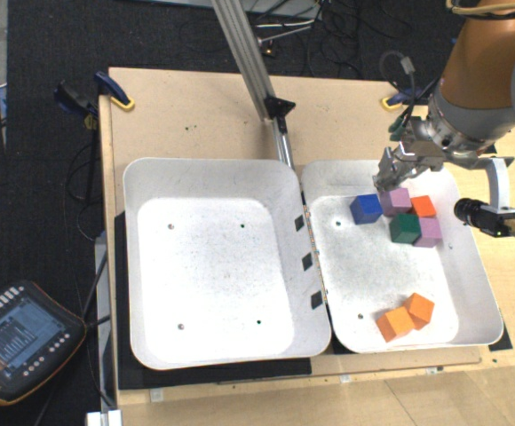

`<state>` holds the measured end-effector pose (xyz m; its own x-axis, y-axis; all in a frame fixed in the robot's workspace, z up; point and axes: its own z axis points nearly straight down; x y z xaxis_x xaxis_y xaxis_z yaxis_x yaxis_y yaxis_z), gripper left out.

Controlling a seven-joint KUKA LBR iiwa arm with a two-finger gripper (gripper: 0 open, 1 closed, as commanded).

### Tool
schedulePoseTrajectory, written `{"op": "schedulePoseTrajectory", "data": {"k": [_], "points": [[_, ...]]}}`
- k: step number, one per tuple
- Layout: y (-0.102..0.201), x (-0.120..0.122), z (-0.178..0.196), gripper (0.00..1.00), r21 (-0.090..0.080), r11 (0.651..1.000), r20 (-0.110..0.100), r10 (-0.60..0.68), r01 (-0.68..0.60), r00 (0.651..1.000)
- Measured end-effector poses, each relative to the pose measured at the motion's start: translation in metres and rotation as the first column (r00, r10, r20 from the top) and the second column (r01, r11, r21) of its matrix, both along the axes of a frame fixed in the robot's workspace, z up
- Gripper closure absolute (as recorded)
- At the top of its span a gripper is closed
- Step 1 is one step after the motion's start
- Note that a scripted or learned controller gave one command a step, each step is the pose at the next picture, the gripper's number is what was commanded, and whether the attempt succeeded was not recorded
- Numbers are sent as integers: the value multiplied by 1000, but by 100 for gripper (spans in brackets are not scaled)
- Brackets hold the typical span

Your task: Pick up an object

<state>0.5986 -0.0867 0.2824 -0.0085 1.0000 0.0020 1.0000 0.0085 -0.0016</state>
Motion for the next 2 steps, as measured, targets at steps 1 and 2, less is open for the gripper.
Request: {"op": "schedulePoseTrajectory", "data": {"k": [1,2], "points": [[54,-1,-2,100,0,1000,1,0,0,1000],[106,-11,-10,100,0,1000,-1,0,0,1000]]}}
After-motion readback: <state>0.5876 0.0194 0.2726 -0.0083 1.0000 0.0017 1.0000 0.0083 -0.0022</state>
